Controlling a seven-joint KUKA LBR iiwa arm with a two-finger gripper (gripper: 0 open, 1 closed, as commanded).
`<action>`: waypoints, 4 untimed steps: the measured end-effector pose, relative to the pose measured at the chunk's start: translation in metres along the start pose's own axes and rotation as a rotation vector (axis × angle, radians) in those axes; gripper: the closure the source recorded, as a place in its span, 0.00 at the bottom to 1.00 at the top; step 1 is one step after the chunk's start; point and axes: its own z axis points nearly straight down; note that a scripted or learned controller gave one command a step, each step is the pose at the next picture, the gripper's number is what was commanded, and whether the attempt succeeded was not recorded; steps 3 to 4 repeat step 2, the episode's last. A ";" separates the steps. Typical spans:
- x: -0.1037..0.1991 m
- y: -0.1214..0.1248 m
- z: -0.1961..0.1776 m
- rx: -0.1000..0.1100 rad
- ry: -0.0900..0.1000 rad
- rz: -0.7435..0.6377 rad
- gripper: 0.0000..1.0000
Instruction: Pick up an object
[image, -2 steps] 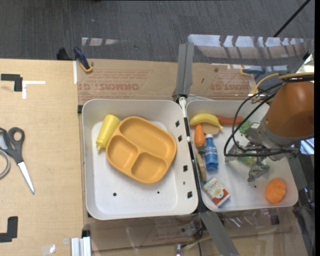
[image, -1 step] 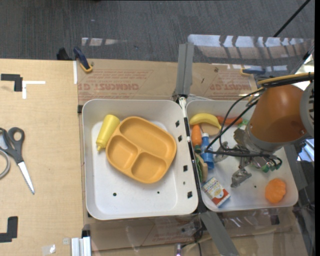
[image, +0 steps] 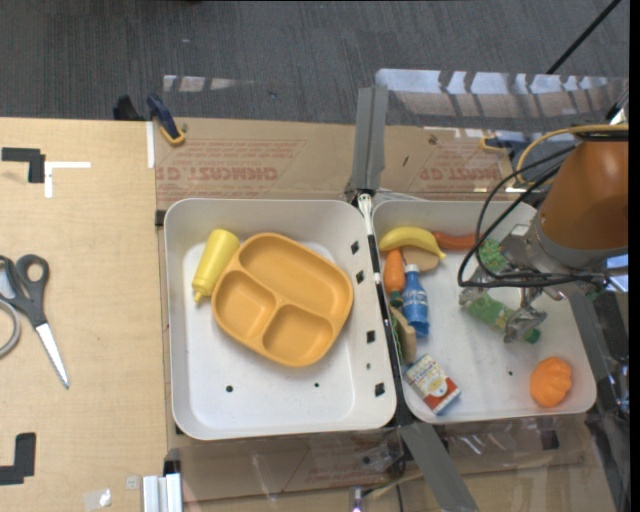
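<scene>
Small carton (image: 432, 384) lies well apart from fingers (image: 524, 322).

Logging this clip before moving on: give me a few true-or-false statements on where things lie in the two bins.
1. The yellow divided plate lies in the left bin. True.
2. The banana lies in the left bin. False: it lies in the right bin, near its far left corner.
3. The yellow bottle lies beside the plate. True.
4. The orange fruit sits on the plate. False: it sits in the right bin's near right corner.
5. Scissors lie inside a bin. False: they lie on the bench, left of both bins.
</scene>
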 end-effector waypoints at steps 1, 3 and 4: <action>-0.048 0.052 -0.003 0.014 0.010 0.013 0.00; -0.037 0.070 -0.001 0.005 0.004 0.046 0.00; -0.037 0.070 -0.001 0.005 0.004 0.046 0.00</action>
